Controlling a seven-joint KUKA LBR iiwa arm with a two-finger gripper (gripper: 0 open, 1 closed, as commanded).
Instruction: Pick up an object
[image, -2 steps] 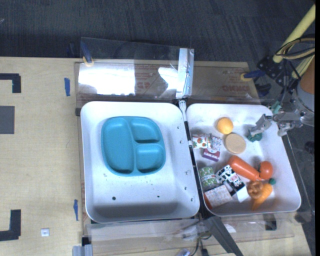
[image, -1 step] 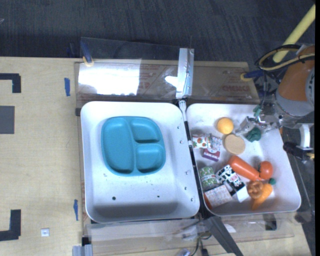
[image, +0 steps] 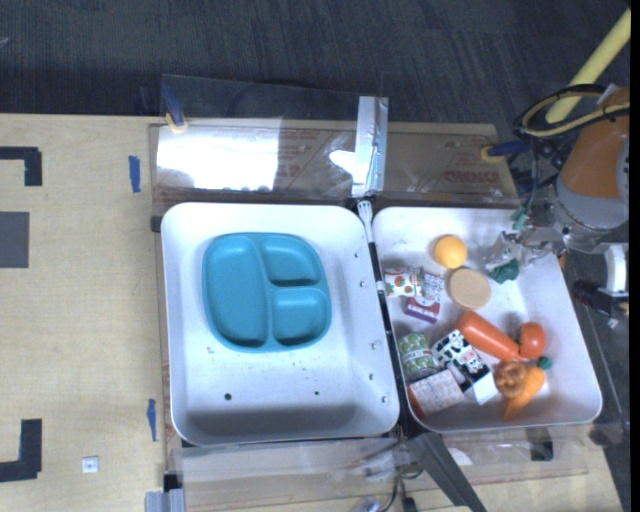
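2 white bins (image: 180, 300), 1 blue tray (image: 266, 290), 1 orange ball (image: 449, 250)

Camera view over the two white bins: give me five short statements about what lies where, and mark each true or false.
1. The blue divided plastic tray lies in the left white bin. True.
2. The round yellow ball sits in the left bin. False: it is in the right white bin, near the far side.
3. The long orange carrot-shaped toy lies in the right bin. True.
4. The blue tray has three compartments. True.
5. The grey arm's two-finger gripper hangs over the left bin. False: it is over the right bin's far right corner.
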